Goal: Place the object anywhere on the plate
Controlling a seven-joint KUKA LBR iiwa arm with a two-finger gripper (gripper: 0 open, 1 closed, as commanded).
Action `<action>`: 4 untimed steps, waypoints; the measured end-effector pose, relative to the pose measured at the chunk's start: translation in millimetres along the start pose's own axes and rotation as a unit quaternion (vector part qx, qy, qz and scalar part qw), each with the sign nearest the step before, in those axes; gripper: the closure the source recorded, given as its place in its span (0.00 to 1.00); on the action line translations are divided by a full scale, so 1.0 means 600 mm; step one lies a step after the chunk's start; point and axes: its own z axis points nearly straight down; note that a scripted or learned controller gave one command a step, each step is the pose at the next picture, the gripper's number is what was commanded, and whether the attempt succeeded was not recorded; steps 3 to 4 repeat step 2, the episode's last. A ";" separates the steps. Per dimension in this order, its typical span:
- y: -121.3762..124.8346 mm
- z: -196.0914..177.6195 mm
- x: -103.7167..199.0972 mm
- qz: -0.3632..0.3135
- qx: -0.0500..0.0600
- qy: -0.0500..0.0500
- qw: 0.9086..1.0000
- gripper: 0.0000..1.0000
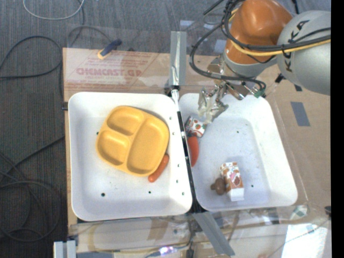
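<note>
A yellow divided plate [133, 140] lies in the left bin [91, 198]. An orange sausage-shaped piece [158, 169] rests against the plate's lower right rim. My gripper [209, 109] hangs over the upper left part of the right bin [269, 144]. Just below and left of it sits a small red-and-white object [195, 126]. Beneath that, a red-orange carrot-like piece [193, 149] lies along the bin's left wall. Nothing shows in the gripper.
A small printed carton [231, 179] and a brown lump [217, 186] lie in the lower middle of the right bin. The raised wall between the bins [183, 144] runs just left of the gripper. Cables hang around the wrist [236, 85].
</note>
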 end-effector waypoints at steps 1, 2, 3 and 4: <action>-0.026 -0.011 0.024 -0.025 0.000 0.001 1.000 1.00; -0.060 -0.085 0.054 -0.091 0.000 0.000 0.996 1.00; -0.060 -0.085 0.054 -0.091 0.000 0.000 0.996 1.00; -0.060 -0.085 0.054 -0.091 0.000 0.000 0.996 1.00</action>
